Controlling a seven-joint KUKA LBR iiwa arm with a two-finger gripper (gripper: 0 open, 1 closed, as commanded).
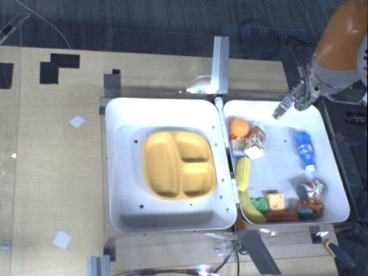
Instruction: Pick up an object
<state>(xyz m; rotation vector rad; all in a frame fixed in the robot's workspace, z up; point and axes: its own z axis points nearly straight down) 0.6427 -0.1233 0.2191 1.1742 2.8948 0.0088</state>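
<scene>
I see a pale wooden table [52,171] with black square marks near its far left corner, and beyond it a dark blue carpeted floor [144,10]. Two shallow white bins sit side by side on the table, touching along a shared edge.

The left bin [123,154] holds a yellow divided tray [177,164] lying flat near its middle.

The right bin [330,177] is crowded along its left and near walls. I make out an orange ball [239,127] at the far left, a brown and white packet [255,141] just beside it, a corn cob [243,172] below that, and a banana [250,206] curving along the near left corner. A small tan block [276,201] sits by something green, with a brown item at the near wall. A blue bottle [304,148] lies towards the right, well apart from the packet, and a red and white can [312,187] lies nearer to me.

The tool [286,108] hangs over the far edge of the right bin, tilted, away from all the objects; I cannot tell whether it is apart or together
</scene>
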